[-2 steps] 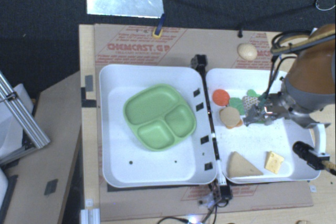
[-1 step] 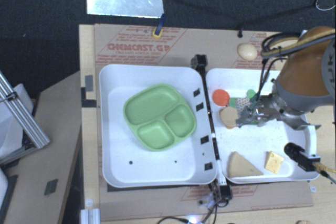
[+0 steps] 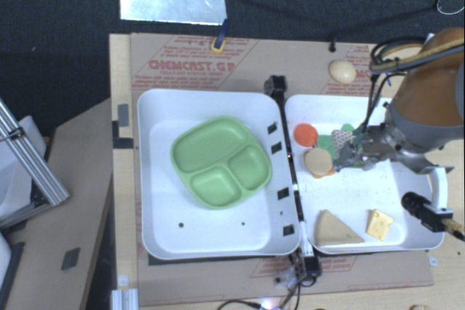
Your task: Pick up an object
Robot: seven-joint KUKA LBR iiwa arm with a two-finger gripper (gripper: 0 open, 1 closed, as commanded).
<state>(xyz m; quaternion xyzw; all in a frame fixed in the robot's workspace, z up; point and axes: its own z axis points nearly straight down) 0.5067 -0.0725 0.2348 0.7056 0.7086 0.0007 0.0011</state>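
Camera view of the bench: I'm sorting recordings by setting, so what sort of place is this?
Probably a robotics lab test bench, not a kitchen. Two shallow white bins sit on a printed cardboard sheet, a grey and orange robot arm reaches in, and the items look like toy food beside a green plastic divided plate.

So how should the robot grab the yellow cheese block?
Probably straight down from above, pinching the yellow cheese block across two opposite flat sides. It lies flat in the right bin, apart from the tan wedge beside it, so there looks to be room around it. The tool is over by the round foods.
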